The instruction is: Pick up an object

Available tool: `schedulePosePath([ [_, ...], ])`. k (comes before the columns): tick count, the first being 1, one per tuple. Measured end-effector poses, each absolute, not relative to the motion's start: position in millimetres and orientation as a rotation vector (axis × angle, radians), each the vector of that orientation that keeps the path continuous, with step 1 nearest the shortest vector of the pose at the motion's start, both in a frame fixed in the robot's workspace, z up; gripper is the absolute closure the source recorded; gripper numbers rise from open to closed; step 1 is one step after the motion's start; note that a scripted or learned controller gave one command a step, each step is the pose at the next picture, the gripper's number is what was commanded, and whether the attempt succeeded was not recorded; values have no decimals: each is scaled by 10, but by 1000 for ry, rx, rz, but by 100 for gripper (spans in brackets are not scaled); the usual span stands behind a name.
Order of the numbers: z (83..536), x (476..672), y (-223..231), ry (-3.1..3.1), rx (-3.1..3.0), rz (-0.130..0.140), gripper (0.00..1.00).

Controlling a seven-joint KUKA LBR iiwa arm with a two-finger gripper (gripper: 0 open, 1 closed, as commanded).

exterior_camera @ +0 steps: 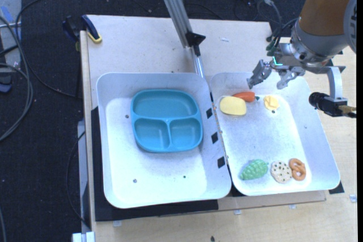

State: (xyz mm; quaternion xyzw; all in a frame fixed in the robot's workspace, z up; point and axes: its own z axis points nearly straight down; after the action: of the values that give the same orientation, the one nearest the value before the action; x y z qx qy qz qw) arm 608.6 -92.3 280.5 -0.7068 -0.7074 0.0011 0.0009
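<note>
1. While the gripper (271, 77) hangs above the far edge of the right bin (317, 139), its two fingers stand apart with nothing between them, so no object is held yet.
2. The nearest candidates lie just below it at the far end of that bin: an orange carrot-like piece (245, 96) touching a pale yellow potato-like lump (232, 106), and a small yellow piece (271, 102) a little to their right, apart from both.
3. At the near end of the same bin sit a green bumpy piece (253, 169), a speckled cookie (280, 171) and a pretzel (297, 168) in a row, close together.
4. The left bin (113, 139) holds a blue divided tray (167, 120), which seems a poor target for a two-finger grasp.
5. To do the step well, I would pick the small yellow piece, since it lies clear of its neighbours and close under the fingers.
6. The fingers should straddle it before closing, coming straight down so that one tip lands on each side rather than on top.
7. If the carrot is chosen instead, the risk is that a finger lands on the yellow lump touching it and pushes both away.
8. Descent should stop at the bin floor, as the pieces look low and flat.
</note>
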Motion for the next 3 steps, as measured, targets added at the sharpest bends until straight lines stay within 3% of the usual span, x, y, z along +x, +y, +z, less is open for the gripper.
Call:
schedulePosePath([
  [1,2817,6091,-922,-2223,-2220,1,0],
  [3,1566,6078,-936,-2220,-2222,2,0],
])
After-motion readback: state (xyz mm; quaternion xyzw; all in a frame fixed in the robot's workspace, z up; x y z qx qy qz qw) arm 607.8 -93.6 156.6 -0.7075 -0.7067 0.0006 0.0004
